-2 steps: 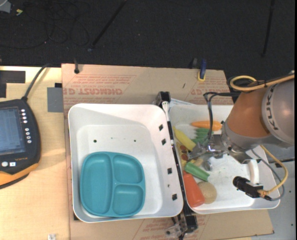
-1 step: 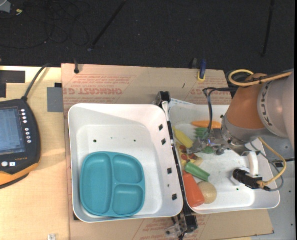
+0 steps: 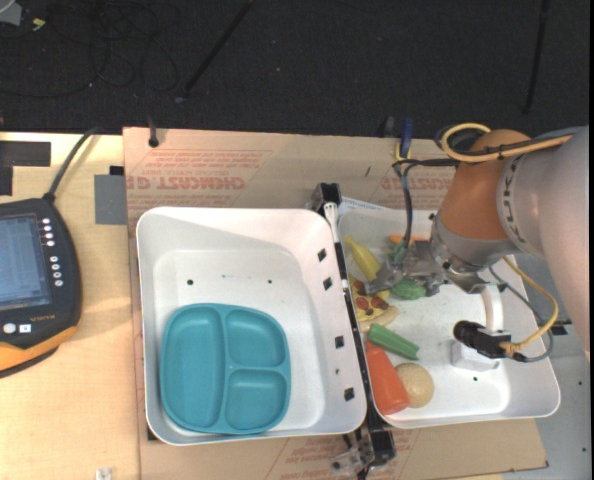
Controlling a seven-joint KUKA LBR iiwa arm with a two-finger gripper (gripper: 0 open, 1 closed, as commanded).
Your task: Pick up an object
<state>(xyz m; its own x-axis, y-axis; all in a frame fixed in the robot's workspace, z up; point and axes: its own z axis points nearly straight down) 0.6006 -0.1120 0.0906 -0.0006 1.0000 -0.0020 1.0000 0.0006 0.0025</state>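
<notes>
My gripper [image 3: 409, 268] is low in the right bin [image 3: 522, 398], reaching in from the right under the orange wrist band. It sits among a cluster of toy foods, directly over a green piece [image 3: 410, 291] and just right of a yellow piece [image 3: 364, 260]. A multicoloured flat piece [image 3: 371, 306] lies to its lower left. Nearer the front lie a long green vegetable [image 3: 392, 343], an orange-red carrot [image 3: 387, 381] and a beige ball [image 3: 415, 383]. I cannot see anything held.
The left bin [image 3: 177, 238] holds a teal divided plate [image 3: 227, 368]. A black and white fitting with cables [image 3: 477, 344] hangs over the right bin's right half. A teach pendant [image 3: 17, 278] lies on the bench at far left.
</notes>
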